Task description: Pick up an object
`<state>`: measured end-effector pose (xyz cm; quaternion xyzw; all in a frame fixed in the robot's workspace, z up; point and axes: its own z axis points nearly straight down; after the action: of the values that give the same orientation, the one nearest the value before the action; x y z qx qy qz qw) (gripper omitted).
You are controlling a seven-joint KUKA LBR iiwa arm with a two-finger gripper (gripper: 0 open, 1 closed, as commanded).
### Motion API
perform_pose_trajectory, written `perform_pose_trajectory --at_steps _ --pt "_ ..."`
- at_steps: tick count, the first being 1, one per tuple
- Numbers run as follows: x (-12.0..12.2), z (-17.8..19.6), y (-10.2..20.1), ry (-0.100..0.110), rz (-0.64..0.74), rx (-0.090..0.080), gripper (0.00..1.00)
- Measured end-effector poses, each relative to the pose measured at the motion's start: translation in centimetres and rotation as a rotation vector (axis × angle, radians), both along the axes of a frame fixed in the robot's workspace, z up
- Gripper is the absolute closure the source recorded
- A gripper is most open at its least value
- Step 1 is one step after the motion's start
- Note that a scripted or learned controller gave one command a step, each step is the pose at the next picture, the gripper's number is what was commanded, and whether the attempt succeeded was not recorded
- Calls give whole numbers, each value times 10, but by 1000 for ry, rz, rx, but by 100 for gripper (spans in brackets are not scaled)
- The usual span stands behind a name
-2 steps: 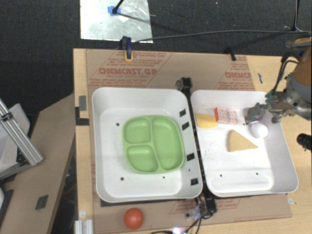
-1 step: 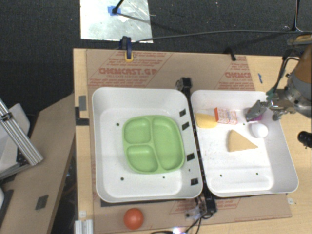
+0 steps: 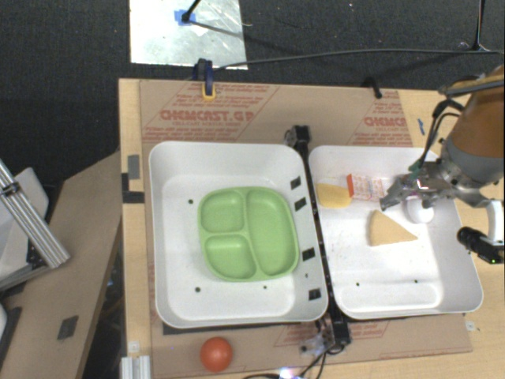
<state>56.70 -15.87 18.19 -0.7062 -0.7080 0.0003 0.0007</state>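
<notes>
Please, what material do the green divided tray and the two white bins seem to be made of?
The green tray looks like moulded plastic with a matte finish: uniform colour, rounded compartment edges, soft highlights. The white bins also appear to be plastic, smooth and slightly glossy, with rounded corners and a thin raised rim; coated metal cannot be excluded.

Green tray [image 3: 248, 233] in a white bin [image 3: 170, 172] — yellow block [image 3: 334, 195], tan wedge [image 3: 388, 230], orange ball [image 3: 216, 354].

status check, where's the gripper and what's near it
Gripper low over right bin. Tan wedge just below it, yellow piece to its left. Nothing seen held. Green tray in left bin.
</notes>
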Motion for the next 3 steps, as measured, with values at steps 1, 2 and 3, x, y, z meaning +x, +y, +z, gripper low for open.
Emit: perform_pose_trajectory --at_steps 1,2,3 --pt "6 -61 0 0 -1 0 0" --pt "7 -99 0 -1 -2 0 0" --pt "8 -86 0 -5 -2 -2 100"
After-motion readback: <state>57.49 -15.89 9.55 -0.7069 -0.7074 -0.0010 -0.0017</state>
